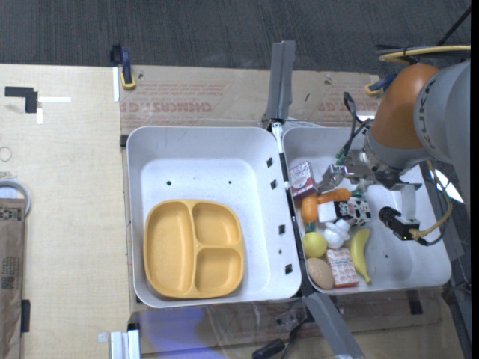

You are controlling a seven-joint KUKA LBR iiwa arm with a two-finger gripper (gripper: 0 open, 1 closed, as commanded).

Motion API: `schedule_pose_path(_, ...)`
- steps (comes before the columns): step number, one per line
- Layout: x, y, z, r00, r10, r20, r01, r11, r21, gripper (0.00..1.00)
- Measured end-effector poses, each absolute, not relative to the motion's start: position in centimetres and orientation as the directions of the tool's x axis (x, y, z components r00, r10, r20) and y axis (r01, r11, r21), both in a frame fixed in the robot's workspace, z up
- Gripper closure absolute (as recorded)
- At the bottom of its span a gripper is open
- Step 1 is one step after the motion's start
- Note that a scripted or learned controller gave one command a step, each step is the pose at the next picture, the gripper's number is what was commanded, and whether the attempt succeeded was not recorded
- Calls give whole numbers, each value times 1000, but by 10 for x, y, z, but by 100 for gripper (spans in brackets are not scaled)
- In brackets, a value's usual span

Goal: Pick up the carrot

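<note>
Nearest, in the right bin (419,275): cookie (320,273), red packet (343,268), banana (361,253), lemon (314,243). Further back, carrot (334,196) lying flat between a white block (327,212) and a red carton (301,177), just beside the gripper (334,176). Cannot tell gripper state. Left bin (150,152) holding a yellow plate (194,247).

You see the tool (334,176) low over the right bin (419,271), just above the carrot (332,196); banana (361,251) and lemon (314,244) lie nearby; the yellow divided plate (194,247) sits in the left bin (202,152).
</note>
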State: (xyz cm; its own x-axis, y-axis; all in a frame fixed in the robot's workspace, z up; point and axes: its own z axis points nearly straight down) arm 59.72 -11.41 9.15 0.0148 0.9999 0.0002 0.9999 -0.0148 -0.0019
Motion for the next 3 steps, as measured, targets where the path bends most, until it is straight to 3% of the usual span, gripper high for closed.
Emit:
schedule_pose_path(1,541,-89,191,224,974,-1,974,-224,-2,0)
schedule_pose_path(2,555,-119,91,-108,994,1,994,108,-2,0)
schedule_pose_path(3,555,-120,100,-103,995,1,995,103,-3,100)
